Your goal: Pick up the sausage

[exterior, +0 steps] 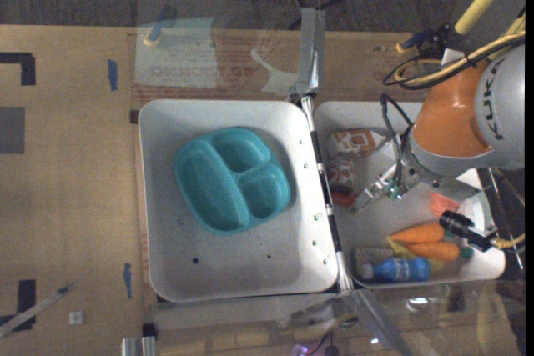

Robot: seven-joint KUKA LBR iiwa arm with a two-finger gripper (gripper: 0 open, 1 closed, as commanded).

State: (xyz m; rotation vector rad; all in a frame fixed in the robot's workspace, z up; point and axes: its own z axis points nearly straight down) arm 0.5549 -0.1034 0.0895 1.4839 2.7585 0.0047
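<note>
Two white bins side by side on desk [75,204]. Left bin [167,263]: one teal divided plate [232,178], three compartments. Right bin [380,225]: one arm [459,117] reaching in from right, claw [380,192] low over bin's middle, whether claw is open or closed cannot be told. One reddish sausage [342,198] at bin's left wall, just left of claw, not gripped. Two orange carrots [427,242] near right, one blue bottle [399,269] at near edge, two printed packets [355,142] at far left.
</note>
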